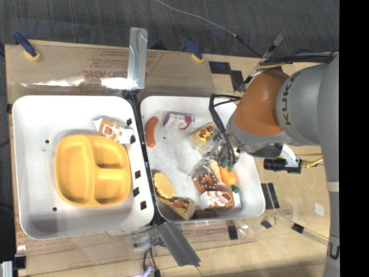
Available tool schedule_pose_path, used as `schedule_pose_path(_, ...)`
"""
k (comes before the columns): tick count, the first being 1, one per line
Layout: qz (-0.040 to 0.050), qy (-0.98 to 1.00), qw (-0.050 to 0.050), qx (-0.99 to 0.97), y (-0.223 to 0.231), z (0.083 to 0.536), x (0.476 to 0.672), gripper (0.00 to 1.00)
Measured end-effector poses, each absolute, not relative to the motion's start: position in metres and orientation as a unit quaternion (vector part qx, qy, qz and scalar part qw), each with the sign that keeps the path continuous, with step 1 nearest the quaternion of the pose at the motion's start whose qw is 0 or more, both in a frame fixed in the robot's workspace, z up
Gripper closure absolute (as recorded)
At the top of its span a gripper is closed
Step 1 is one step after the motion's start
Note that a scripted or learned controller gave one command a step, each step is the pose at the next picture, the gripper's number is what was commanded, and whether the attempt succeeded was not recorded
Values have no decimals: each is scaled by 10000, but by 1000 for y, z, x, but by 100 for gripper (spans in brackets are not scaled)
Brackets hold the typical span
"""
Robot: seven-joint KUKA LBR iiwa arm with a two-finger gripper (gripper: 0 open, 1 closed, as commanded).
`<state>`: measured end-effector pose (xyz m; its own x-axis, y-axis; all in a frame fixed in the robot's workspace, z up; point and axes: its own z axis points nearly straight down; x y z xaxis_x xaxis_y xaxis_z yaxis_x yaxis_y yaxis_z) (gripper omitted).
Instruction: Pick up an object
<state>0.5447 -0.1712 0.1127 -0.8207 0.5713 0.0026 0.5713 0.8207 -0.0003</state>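
Note:
The right bin [173, 149] holds several toy foods: a sausage [151, 131], a maroon packet [177, 120], a pizza slice [203, 134], a chocolate donut [206, 181], a carrot [229, 175], a printed box [218, 199], a burger [164, 185] and a sandwich piece [181, 206]. My gripper [216, 157] reaches down from the grey and orange arm [262, 111] into the right side of this bin, just above the donut and beside the carrot. Its fingertips sit among the items and I cannot make out their gap.
The left bin [29, 126] bears a yellow divided tray [93, 169] and a small orange and white carton [112, 131] at its upper right. A metal divider strip [137, 56] runs between the bins. Cables trail behind the arm.

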Motion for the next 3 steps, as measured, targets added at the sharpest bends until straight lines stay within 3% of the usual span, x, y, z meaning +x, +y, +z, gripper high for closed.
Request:
schedule_pose_path(1, -6, -9682, 2, -2503, -165, 92, 489, 0)
schedule_pose_path(2, -4, -9761, 21, -2173, -152, 91, 489, 0)
schedule_pose_path(3, -8, -9807, 15, -1956, -170, 92, 482, 0)
